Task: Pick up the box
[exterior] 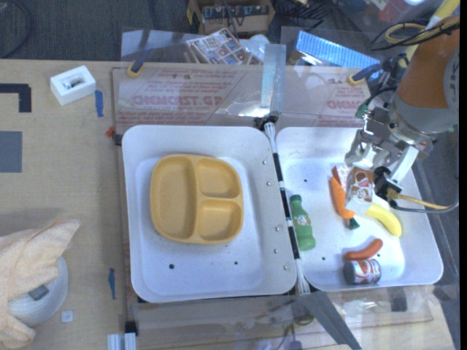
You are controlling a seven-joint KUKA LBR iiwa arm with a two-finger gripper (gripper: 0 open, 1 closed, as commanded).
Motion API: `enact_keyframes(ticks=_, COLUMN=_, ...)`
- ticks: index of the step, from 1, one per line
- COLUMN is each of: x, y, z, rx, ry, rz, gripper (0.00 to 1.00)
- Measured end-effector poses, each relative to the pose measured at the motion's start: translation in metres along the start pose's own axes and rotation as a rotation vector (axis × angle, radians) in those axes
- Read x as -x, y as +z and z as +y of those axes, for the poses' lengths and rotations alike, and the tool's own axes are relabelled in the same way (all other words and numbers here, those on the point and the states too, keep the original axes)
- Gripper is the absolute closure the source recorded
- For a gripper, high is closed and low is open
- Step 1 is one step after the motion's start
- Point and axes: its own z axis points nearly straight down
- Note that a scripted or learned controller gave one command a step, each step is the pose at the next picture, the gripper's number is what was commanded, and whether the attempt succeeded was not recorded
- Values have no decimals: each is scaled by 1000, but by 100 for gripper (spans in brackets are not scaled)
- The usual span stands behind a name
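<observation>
1. In the camera view, we see the arm enter from the upper right of the frame, with its gripper low over the right bin.
2. The fingers look spread, one on each side of the upper end of the box, a small white and red carton lying in the upper middle of that bin.
3. We cannot tell whether the fingers touch the box; it appears to rest on the bin floor, not lifted.
4. Just left of the box lies a carrot, below right a banana, and farther down a sausage and a can. A green bottle sits at the bin's left edge.
5. The left bin holds a yellow divided plate.
6. We judge the approach done; closing on the box and raising it remain.
</observation>
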Motion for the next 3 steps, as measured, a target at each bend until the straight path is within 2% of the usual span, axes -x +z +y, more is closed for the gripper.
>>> enact_keyframes(ticks=1, x=11, y=112, z=-14, rx=13, ry=2, rz=3, gripper=100)
enact_keyframes(ticks=2, x=12, y=113, z=-14, rx=13, ry=4, rz=1, gripper=0)
enact_keyframes(ticks=3, x=36, y=113, z=-98, rx=12, ry=-180, rz=3, gripper=0)
